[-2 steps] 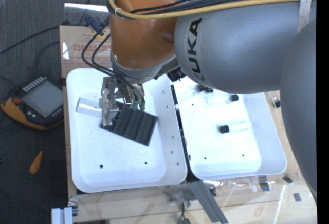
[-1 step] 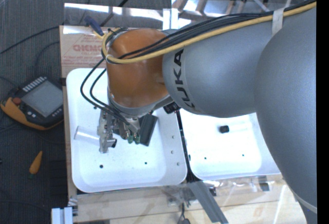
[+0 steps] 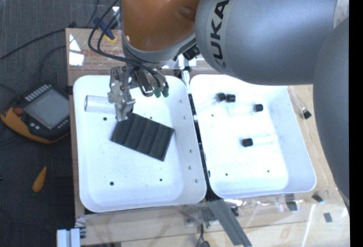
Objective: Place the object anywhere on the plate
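Two-finger gripper (image 3: 122, 109) sits at the far-left corner of the dark ribbed rectangular plate (image 3: 142, 136); can't tell its opening. Clear plastic tube (image 3: 96, 103) lies just left, so it could easily grab nothing.

Two white bins sit side by side on the wooden desk (image 3: 317, 147), their inner rims touching along the middle. The left bin (image 3: 80, 149) lies toward the desk's left edge, the right bin (image 3: 298, 149) toward its right edge. In the right bin lie three clear vials with black caps, apart from one another: one (image 3: 226, 97) near the back left corner, one (image 3: 254, 108) just right of it, one (image 3: 252, 141) nearer the middle. Off the desk's left edge, on the dark floor (image 3: 34, 2), rests a pendant (image 3: 42, 113) with a grey screen and orange rim. An orange-handled tool (image 3: 38, 179) lies nearer the front
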Robot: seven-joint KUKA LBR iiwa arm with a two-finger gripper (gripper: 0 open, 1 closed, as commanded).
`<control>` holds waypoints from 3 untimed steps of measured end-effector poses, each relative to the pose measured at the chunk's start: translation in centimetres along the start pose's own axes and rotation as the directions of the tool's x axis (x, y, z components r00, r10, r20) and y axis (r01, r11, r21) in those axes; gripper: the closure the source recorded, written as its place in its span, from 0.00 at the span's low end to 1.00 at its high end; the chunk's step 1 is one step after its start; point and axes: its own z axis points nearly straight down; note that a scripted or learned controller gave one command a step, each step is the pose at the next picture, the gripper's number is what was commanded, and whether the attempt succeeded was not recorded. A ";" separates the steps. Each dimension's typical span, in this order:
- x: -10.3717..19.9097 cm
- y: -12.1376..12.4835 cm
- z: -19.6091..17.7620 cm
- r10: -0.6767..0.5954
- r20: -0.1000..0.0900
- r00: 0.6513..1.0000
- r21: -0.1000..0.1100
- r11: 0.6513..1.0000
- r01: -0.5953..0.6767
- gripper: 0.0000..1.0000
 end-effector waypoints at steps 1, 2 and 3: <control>7.2 2.3 0.9 -0.157 -0.003 0.988 -0.001 0.988 0.157 1.00; 7.5 2.3 10.2 -0.658 -0.003 0.753 -0.005 0.753 0.658 1.00; 5.2 0.1 -4.3 -0.807 0.003 0.591 -0.004 0.591 0.807 1.00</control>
